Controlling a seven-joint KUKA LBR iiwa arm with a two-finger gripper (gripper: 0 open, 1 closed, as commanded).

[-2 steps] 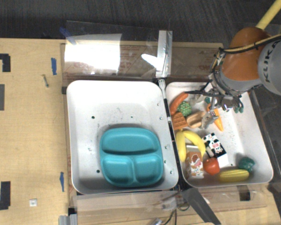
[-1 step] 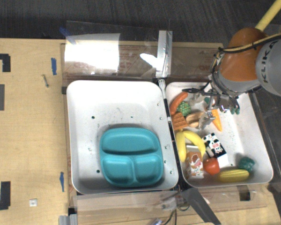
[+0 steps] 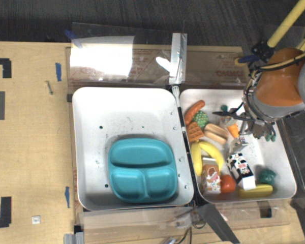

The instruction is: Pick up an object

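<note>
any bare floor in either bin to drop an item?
Left bin: bare floor above and left of the teal tray. Right bin: crowded on its left side from hotdog to banana; a small bare patch right of the milk carton.

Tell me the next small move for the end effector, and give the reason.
Probably lower straight down. The end effector hovers over the right bin, above the toys, beside the hot dog and above the cow-print carton, with nothing seen between its fingers.
</note>
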